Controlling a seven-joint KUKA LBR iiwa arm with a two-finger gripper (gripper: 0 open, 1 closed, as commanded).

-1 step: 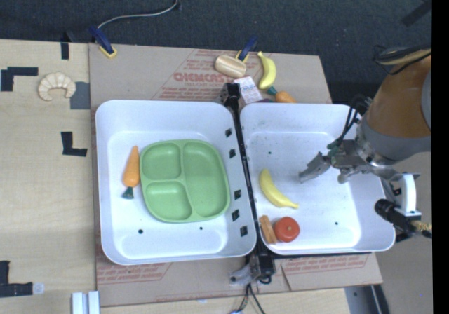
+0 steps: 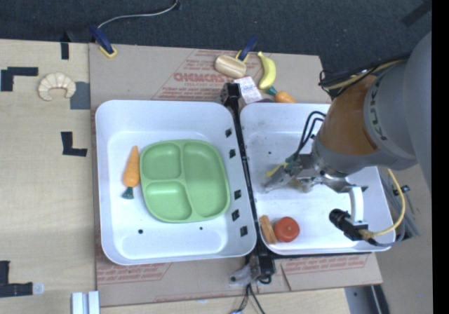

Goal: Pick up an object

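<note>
At the bottom of the frame, just right of centre, we see a red tomato lying in the lower left corner of the right bin, with a small orange-brown piece of food touching its left side against the bin wall. Just above them, in the middle of that bin, the jaws hang low over the white floor at the end of the grey arm, which comes in from the right edge with its orange band showing. We see nothing between the jaws, and we cannot tell whether they are released or clenched.

To the left, the left bin holds a green divided plate at its centre, and an orange carrot lies upright in the frame along the plate's left rim.

Farther up, on the cardboard sheet beyond the bins, a bread roll and a yellow banana sit just beside each other in the upper middle. At the upper left, a croissant rests on the tabletop, well apart from everything else.
</note>
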